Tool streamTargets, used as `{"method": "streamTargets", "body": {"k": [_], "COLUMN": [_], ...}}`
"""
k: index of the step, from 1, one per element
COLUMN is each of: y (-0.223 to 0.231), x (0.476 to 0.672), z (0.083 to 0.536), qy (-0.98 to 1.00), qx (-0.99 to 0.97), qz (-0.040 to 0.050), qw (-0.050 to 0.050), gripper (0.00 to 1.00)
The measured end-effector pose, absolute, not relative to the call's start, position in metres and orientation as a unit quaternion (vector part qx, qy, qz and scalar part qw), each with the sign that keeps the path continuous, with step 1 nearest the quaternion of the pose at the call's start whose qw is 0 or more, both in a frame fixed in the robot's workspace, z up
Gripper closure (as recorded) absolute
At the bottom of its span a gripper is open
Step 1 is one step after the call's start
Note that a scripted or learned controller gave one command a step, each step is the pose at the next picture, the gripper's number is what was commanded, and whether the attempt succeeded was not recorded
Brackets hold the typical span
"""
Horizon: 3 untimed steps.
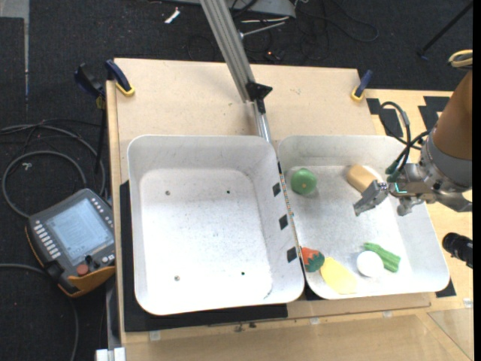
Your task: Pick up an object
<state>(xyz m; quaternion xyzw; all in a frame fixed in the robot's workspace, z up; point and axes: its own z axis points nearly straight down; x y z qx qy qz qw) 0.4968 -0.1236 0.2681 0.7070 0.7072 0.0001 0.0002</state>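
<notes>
Pincer hangs open just beside the tan block.

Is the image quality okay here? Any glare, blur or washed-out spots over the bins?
Camera view: lighting even and soft, shadows faint; the shallow white right bin and white left bin are bright, so the small white round object nearly blends in; the grey two-finger claw looks slightly soft; the green ball reads clearly.

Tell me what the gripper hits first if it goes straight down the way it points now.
Likely the bare floor of the right bin, between the tan block and the white ball. The gripper looks clear of both, though depth is uncertain.
</notes>
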Motion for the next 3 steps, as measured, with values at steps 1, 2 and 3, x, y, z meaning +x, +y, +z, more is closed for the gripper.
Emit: {"method": "streamTargets", "body": {"k": [1, 2, 3], "y": [-0.131, -0.128, -0.127], "x": [0.502, 0.496, 0.495], "z": [0.217, 0.155, 0.101], "qy": [0.707, 0.707, 0.706], "qx": [0.708, 0.708, 0.708], "qz": [-0.0017, -0.002, -0.0015], "qw": [-0.002, -0.003, -0.002], "gripper": [0.0, 0.0, 0.0]}}
